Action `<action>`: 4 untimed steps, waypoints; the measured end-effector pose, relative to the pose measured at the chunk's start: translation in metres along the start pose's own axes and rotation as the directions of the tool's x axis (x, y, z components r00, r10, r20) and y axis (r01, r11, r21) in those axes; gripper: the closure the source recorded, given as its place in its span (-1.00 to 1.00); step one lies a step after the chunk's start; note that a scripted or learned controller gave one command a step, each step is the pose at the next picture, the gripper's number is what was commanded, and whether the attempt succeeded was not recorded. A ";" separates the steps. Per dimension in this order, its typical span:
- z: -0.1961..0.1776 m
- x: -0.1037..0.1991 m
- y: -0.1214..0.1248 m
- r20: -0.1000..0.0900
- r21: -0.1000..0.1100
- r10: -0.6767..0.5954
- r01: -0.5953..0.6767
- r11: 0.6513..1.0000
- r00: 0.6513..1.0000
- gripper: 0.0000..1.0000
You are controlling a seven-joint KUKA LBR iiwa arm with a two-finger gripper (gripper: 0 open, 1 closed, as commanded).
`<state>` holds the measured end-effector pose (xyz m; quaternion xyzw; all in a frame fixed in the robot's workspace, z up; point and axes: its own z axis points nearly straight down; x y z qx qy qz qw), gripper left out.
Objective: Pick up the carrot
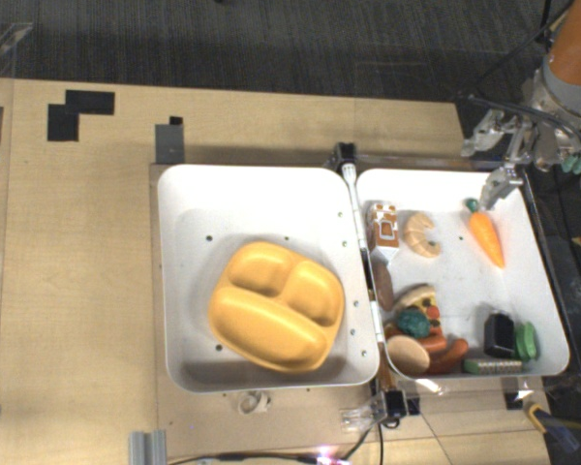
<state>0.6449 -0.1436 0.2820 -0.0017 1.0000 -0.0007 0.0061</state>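
Note:
The orange carrot (pixel 487 237) with a small green top lies in the right bin (pixel 542 289), near its back right corner, pointing towards the front. My gripper (pixel 493 160) hovers over the bin's back rim, just behind and above the carrot's green end. Its fingers are open, one metal fingertip (pixel 502 183) hangs close to the carrot top, and nothing is between them.
A large yellow bread-shaped toy (pixel 276 304) lies in the left bin (pixel 184 221). The right bin also holds a small box (pixel 383 226), a pale shell-like pastry (pixel 424 233), a cluster of toy foods (pixel 421 337) at the front left, and a black and green item (pixel 508 337) at the front right.

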 end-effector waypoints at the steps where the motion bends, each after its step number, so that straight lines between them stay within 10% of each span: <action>1: 0.120 -0.021 -0.037 -0.012 -0.005 -0.120 0.119 0.993 0.993 -1.00; 3: 0.190 0.030 -0.058 0.003 0.006 -0.556 0.556 0.831 0.831 -1.00; 4: 0.175 0.025 -0.057 0.015 0.016 -0.559 0.559 0.829 0.829 1.00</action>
